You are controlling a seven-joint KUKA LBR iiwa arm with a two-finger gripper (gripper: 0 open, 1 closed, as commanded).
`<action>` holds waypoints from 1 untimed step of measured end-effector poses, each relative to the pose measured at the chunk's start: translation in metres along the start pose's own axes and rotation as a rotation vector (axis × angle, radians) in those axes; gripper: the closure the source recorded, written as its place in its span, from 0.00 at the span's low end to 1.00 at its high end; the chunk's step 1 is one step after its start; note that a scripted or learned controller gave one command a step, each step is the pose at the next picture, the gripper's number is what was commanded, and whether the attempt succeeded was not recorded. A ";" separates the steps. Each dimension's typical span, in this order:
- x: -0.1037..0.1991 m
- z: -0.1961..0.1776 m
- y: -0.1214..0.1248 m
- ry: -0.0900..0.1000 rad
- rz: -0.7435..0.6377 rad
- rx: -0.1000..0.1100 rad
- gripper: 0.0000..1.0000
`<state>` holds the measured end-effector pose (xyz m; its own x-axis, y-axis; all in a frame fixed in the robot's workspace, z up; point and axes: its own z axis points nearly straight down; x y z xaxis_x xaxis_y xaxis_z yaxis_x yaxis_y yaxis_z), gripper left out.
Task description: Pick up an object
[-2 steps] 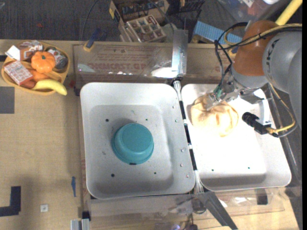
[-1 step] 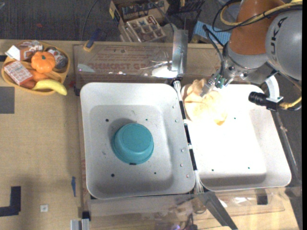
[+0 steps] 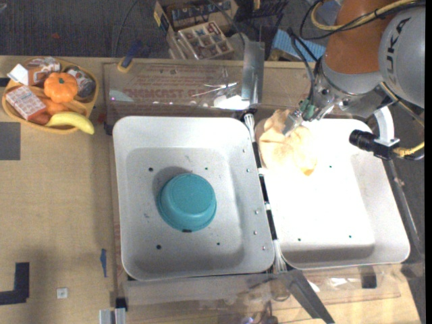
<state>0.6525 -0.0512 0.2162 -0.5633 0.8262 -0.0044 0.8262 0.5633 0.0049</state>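
- Pale yellow cloth-like object (image 3: 287, 146): one item, crumpled, lying in the upper left corner of the right bin (image 3: 351, 214), against the wall next to the divide between the bins. I judge it to be the pick target because my tool is on it.
- My gripper (image 3: 297, 120): one, positioned at the top edge of the pale object, reaching in from the right under the orange band of my arm (image 3: 364, 32). Whether it is released or clenched, I cannot tell; the tip is small and blurred against the object. I cannot confirm a grasp.
- Placement reasoning: the object is bunched into the corner, so the bin walls limit approach from two sides. I judge that a descent from above is the workable approach, with a risk of pinching only a loose fold.
- Right bin: one, white and shallow, holding the pale object alone.
- Left bin (image 3: 135, 147): one, white and shallow, just beside the right bin. It holds one teal bowl (image 3: 187, 201), upside down near the bin centre, well apart from my tool.
- Basket (image 3: 17, 110): one, at the bench's far left corner, well apart from both bins. It holds one small orange pumpkin (image 3: 61, 86), one banana (image 3: 71, 121) and several small boxes that I cannot count.
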 end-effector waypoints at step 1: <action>-0.007 -0.006 0.013 0.000 0.309 0.002 1.00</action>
